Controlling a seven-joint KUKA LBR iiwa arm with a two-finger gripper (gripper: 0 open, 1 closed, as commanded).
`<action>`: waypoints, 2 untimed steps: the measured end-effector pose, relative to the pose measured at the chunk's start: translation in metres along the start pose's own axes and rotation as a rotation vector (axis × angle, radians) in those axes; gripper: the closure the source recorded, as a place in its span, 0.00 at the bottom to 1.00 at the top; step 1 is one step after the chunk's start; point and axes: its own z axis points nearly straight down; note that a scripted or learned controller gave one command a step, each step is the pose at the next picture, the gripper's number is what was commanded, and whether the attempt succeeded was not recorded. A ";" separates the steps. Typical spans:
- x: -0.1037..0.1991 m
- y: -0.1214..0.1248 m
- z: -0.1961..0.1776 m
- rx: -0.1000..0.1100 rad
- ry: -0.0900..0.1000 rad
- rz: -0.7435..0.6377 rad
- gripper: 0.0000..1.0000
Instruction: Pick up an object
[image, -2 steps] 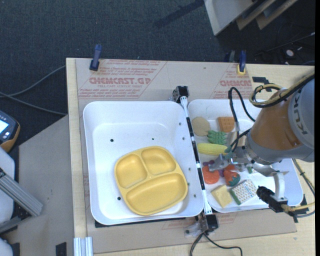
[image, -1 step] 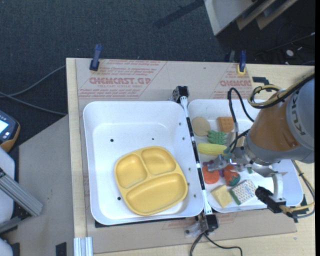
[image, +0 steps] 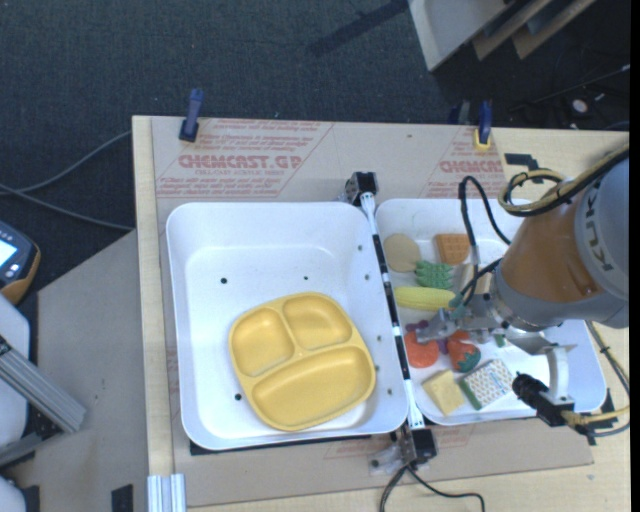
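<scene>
A: Logging the target first. The toy food is lying heaped in the right bin (image: 590, 385): a yellow corn cob (image: 422, 297) near the divider, a green leafy piece (image: 436, 273) just behind it, a tan round piece (image: 402, 251) and an orange cracker (image: 452, 247) toward the back, red pieces (image: 428, 350) under the tool, and a pale wedge (image: 444, 391) beside a checkered sponge (image: 487, 383) at the front.

B: And the gripper (image: 462, 322)?

A: It is hanging low over the red pieces, right in the thick of the pile. The wrist is covering the fingers, so I cannot tell whether they are spread or pressed together, and I am seeing nothing clearly between them.

B: Risk, then?

A: Crowding, in my judgement. The pieces are touching or just beside one another, so a close could be catching two edges at once, or pushing the corn cob aside and coming up bare. Smooth rounded plastic may also be squirting out sideways.

B: Anything beyond the pile?

A: The divider wall is near the tool, so a finger could be catching on it. The left bin (image: 200, 250) is holding a yellow divided plate (image: 300, 362), well apart from all this. Cables (image: 490, 205) are looping close behind the arm (image: 560, 260); a snag seems possible.
</scene>
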 end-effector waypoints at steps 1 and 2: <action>0.001 0.001 -0.010 -0.002 0.000 -0.001 1.00; 0.001 0.000 -0.010 -0.001 0.001 -0.001 0.00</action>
